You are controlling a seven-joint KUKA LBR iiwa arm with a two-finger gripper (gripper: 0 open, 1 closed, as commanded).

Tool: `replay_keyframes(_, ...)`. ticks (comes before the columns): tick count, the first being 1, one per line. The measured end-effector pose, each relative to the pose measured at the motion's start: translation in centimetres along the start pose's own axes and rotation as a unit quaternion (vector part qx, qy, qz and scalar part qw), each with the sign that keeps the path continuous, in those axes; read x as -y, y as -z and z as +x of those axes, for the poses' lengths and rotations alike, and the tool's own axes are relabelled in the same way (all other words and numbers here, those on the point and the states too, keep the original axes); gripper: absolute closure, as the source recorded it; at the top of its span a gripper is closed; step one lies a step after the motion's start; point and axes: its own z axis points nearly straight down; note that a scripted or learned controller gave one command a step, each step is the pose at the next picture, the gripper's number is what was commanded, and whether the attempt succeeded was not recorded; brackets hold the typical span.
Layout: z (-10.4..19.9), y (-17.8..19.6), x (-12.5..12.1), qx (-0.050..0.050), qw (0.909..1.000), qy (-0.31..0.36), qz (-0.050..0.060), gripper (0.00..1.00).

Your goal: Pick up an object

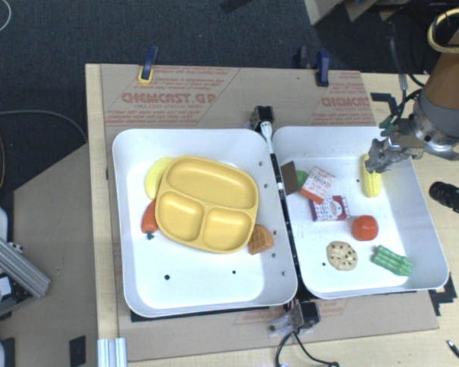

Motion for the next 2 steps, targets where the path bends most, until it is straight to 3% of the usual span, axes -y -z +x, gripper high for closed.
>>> replay_keyframes(1,5.4,-0.2,-1.3,0.000,1.0000,0.001,-0.001,1.00)
replay_keyframes(2,7.0,0.0,-0.5,0.001,1.0000,-0.002,0.000,1.00)
